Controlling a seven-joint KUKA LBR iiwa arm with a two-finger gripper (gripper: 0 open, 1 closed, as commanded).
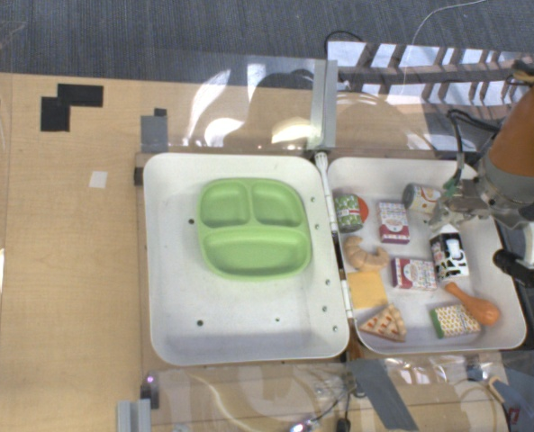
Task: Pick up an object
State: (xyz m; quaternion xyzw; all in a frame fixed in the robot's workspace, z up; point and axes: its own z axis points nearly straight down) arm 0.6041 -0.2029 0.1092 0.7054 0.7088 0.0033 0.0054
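green divided tray (pixel 253 229), white bins (pixel 172 331), yellow cheese slice (pixel 366 289), orange carrot (pixel 475 305), black-and-white carton (pixel 449 254)

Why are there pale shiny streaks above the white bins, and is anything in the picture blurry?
In the camera view, the pale arcs above the left bin look like glare on a clear panel behind the bins; a soft shadow darkens that bin's near floor; the green tray and the food toys in the right bin look fairly sharp; the arm at the right edge appears softer, slightly blurred.

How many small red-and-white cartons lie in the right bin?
2: one small red-and-white carton in the middle of the right shallow white bin, another just below it. The arm may hide others.
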